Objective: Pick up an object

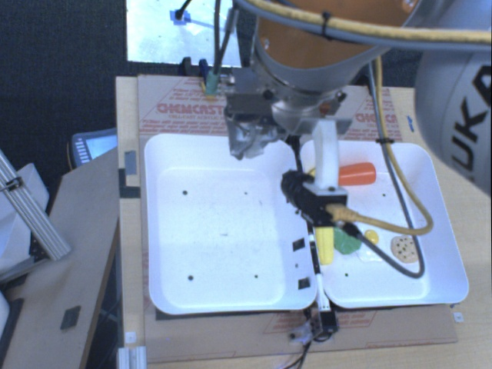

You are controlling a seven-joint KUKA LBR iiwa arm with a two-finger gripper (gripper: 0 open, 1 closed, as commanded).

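Observation:
My gripper (250, 138) hangs over the far edge of the left bin (165, 229), near the divide between the two bins. Nothing shows beneath it on the bin floor. The loose objects lie in the right bin (438, 229): an orange cylinder (357, 174) at the back, a yellow block (325, 247) by the left wall, a green piece (347, 244) touching it, a small yellow piece (372, 237), and a round speckled tan disc (403, 247). The arm's wrist hides part of the right bin's far left corner.
The large grey and orange arm body (330, 29) fills the top of the view above both bins. A yellow cable (407, 206) loops down over the right bin. Both bins rest on a cardboard sheet (177, 106) on the bench.

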